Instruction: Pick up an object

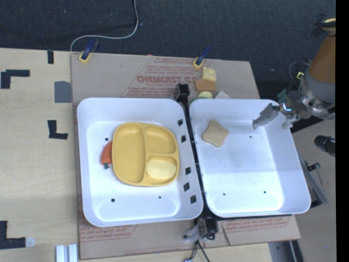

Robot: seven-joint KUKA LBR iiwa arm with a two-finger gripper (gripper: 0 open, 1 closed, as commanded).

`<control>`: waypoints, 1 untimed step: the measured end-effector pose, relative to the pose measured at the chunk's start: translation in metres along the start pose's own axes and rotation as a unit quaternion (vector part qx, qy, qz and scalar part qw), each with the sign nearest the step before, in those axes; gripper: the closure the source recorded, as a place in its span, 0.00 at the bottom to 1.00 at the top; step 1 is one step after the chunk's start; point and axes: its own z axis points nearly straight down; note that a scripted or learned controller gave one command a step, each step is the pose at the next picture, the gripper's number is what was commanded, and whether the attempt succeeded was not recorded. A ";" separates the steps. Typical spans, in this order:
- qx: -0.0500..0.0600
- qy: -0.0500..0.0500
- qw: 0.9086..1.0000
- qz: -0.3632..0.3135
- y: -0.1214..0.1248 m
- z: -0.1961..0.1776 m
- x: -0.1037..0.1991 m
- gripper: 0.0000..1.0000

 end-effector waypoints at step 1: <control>0.002 0.001 1.000 -0.002 0.033 0.089 0.048 0.00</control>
